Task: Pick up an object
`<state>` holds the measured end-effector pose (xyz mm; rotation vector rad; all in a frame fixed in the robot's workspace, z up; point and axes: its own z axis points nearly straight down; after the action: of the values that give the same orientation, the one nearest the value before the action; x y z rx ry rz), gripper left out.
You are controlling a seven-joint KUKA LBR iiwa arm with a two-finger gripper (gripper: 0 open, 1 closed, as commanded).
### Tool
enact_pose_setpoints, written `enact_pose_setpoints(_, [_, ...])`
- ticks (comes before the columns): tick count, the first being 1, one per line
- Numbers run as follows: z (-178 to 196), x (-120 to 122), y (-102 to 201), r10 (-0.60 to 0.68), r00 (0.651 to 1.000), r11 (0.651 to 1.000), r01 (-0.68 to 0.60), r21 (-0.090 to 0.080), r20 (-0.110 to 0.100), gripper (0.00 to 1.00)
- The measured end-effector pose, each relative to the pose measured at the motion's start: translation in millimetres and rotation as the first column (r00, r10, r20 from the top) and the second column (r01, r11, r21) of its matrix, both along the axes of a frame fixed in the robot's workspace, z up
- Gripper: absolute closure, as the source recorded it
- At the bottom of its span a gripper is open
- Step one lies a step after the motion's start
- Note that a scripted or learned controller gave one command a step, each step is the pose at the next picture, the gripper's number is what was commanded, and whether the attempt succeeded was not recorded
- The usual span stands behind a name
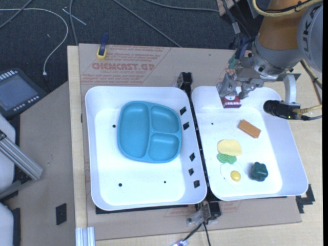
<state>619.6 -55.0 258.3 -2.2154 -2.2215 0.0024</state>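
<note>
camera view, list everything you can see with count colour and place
bins: 2, white, side by side on the bench
divided plate: 1, blue, in left bin
block: 1, orange-brown, right bin, middle
dark red item: 1, right bin, far end, under the end effector
yellow piece: 1, right bin
green leafy piece: 1, touching the yellow piece
fried egg: 1, white with yellow yolk, right bin, near end
green pepper: 1, dark green, beside the egg
arm: 1, grey and orange, upper right
end effector: 1, over the right bin's far end

Blue divided plate (pixel 150 132), orange block (pixel 249 128), dark green pepper (pixel 258 171), white bins (pixel 102 188).
</note>
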Motion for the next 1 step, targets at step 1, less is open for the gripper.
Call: enact_pose_setpoints(1, [-3.9,-16.4,55.4,0.002,1.0,1.0,-0.002,0.0,0.0,1.0])
